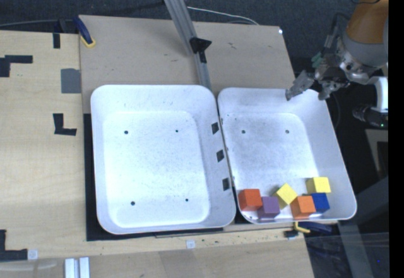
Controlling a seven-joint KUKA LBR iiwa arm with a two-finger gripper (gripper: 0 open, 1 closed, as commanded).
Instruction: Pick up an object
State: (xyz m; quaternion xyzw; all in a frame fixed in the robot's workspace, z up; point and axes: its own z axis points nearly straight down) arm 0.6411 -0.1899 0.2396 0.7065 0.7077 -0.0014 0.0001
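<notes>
Hand (307, 86): at the far right corner of the right bin (328, 125), above its rim; grey, below the orange-banded arm (369, 21). Two dark prongs visible, one reaching left toward the bin corner; apart or together cannot be told. Nothing seen between them.

Blocks, all well apart from the hand, clustered in the near end of the right bin, toward the viewer:
- orange block (250, 198), farthest left of the cluster, close to the dividing wall between bins.
- purple block (270, 206), just beside the orange one, on its right.
- yellow block (286, 193), tilted, between the purple one and a second orange block (303, 205).
- blue block (320, 202), touching the second orange block on its right.
- second yellow block (320, 184), just behind the blue one, nearest of the cluster to the hand.

Open bin floor, speckled, between hand and cluster; no obstacle across it.

Left bin (101, 144): left of the hand, across the shared rims; three dark clips (219, 155) along the seam.

Slanted metal pole (180, 11): left of the hand, rising from the worktop (252, 49) behind the bins.

Yellow-and-blue clamp (85, 33): far left corner of the worktop. Similar clamp (303, 227) at the near edge, below the block cluster.
</notes>
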